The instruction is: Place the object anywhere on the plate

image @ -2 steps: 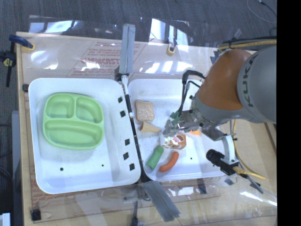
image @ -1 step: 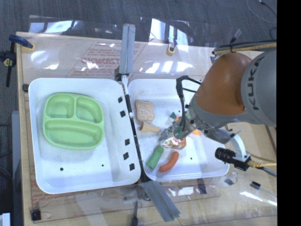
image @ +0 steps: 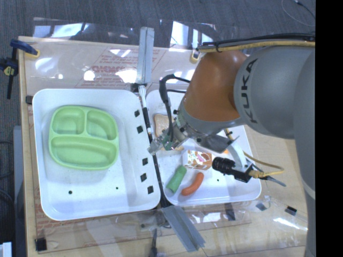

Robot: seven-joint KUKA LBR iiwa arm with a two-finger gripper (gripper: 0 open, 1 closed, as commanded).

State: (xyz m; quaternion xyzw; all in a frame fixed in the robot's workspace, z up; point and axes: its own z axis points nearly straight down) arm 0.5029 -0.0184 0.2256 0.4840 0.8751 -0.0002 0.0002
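A light green divided plate (image: 83,136) lies in the left bin (image: 69,197). My gripper (image: 165,143) hangs low over the left side of the right bin (image: 236,194), close to the divider between the bins. A tan bread-like piece (image: 159,122) lies just behind it. In front of the gripper lie a green cucumber-like piece (image: 176,180), an orange sausage-shaped piece (image: 192,184) and a small printed packet (image: 196,158). The grey and orange arm (image: 220,90) hides the back of the right bin.
A black cable end (image: 231,168) with yellow wires juts over the right bin's right side. Clamps and a metal bar (image: 144,52) sit at the bench's back. The plate has three compartments, all bare.
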